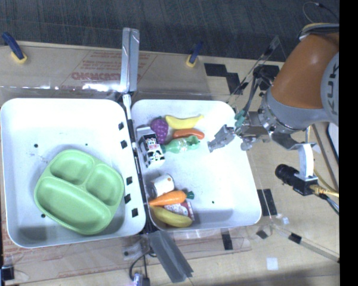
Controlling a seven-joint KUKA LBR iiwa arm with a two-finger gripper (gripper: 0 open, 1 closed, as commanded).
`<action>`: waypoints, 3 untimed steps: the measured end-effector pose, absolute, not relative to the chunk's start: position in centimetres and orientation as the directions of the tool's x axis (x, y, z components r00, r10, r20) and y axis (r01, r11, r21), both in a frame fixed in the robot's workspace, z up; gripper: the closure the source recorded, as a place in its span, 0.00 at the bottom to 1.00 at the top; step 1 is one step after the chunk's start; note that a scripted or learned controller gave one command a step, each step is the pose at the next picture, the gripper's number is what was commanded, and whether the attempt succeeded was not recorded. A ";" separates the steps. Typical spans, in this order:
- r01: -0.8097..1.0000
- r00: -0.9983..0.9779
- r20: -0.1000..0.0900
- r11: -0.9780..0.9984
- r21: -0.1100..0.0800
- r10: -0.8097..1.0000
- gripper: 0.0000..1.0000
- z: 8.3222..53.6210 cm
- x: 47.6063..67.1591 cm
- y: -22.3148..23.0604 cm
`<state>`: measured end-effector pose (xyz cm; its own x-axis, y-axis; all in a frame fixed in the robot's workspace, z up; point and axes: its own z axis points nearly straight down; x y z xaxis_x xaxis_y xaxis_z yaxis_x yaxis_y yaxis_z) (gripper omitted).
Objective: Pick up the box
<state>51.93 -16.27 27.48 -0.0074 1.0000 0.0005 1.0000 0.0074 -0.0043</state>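
Observation:
The box (150,148) is small, white and black with a blue top. It stands against the left wall of the right bin (227,189), just below a bunch of purple grapes (159,127). My gripper (218,140) hangs over the upper right part of that bin, roughly a hand's width to the right of the box and apart from it. It is small and grey in this view. Nothing shows in its grasp.
Near the box lie a yellow banana (184,121), a red-orange piece (188,134) and a green piece (178,145). A white cup (162,185), a carrot (167,198) and another banana (170,218) sit at the front left. The left bin holds a green divided plate (79,190).

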 end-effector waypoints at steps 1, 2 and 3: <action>0.999 0.049 0.001 -0.049 -0.008 0.999 0.00 14.1 54.3 -12.3; 0.919 0.394 -0.001 -0.394 -0.004 0.919 0.00 19.1 56.5 -8.3; 0.986 0.165 0.001 -0.165 -0.005 0.986 0.00 9.0 53.4 -14.3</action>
<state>53.41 -14.28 9.05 0.1654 0.9862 0.0008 0.9862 -0.1654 -0.0051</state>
